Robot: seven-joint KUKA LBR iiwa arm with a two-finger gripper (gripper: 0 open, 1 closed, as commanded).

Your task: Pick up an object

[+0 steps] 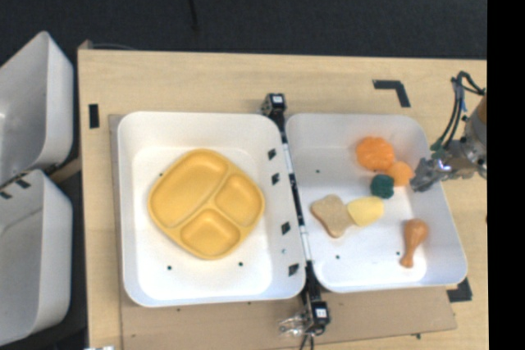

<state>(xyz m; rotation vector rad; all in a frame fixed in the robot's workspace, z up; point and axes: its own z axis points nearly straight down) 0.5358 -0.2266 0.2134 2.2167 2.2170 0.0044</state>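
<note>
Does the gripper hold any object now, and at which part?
Nothing shows between its fingers. The gripper sits at the right bin's edge, beside the small orange piece.

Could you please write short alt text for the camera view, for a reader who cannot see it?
The arm's tool sits at the right bin's right edge, beside a small orange piece; the bin also holds an orange ball, green piece, toast slice, pale yellow piece and drumstick. The left bin holds a yellow divided plate.
</note>
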